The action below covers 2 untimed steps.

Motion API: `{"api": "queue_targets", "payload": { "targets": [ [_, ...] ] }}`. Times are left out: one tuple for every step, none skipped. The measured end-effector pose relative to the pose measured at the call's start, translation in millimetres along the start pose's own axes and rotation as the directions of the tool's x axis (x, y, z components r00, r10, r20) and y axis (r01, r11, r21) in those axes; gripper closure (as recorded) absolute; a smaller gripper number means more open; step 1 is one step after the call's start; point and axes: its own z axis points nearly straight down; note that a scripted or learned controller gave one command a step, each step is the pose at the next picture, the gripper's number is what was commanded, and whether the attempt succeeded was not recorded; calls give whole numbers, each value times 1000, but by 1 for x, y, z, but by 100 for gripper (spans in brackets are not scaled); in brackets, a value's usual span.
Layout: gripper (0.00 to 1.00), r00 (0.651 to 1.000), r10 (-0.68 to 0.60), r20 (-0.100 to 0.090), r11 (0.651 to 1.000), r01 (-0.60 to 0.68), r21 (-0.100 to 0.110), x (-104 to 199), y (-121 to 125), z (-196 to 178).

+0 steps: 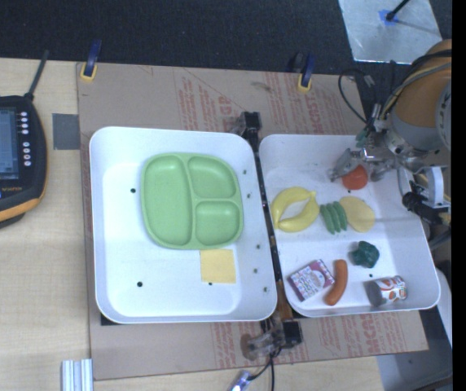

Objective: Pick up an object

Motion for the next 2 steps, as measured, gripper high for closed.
{"api": "queue_targets", "payload": {
  "targets": [
    [0, 1000, 0, 0, 1000, 0, 0, 0, 0, 0],
    [100, 1000, -2, 0, 1000, 2, 1, 0, 0, -11]
  ]
}}
